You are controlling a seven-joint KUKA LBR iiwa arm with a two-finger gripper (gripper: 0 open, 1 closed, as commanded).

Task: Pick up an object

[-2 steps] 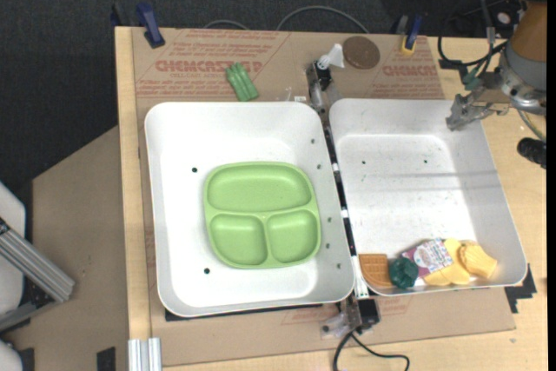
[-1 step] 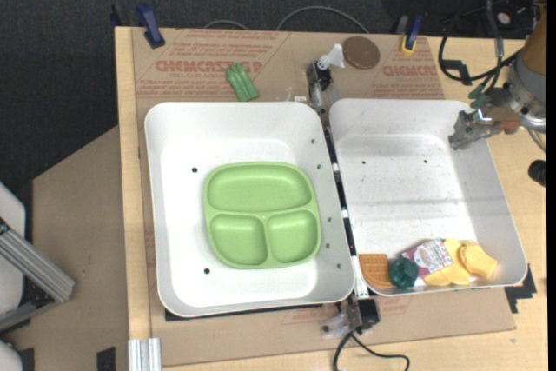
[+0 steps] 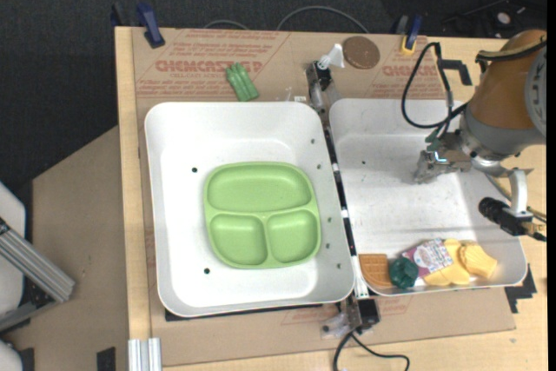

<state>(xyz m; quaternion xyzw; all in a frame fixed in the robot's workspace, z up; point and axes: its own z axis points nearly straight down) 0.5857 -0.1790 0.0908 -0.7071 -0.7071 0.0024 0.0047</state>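
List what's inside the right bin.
In the right bin, a toy pile along the near edge: orange piece, green, pink-white, yellow. Anything beneath the pile is hidden.

1. A robotics lab, by the look of it: a plywood bench (image 3: 217, 56) stands on dark carpet (image 3: 61, 39) at the upper left of the frame.
2. Blue clamps (image 3: 151, 24) grip the bench's top edge, and black cables (image 3: 426, 82) loop across the upper right.
3. Two white bins (image 3: 165, 187) sit side by side at centre.
4. An aluminium rail (image 3: 30, 261) crosses the lower left corner.
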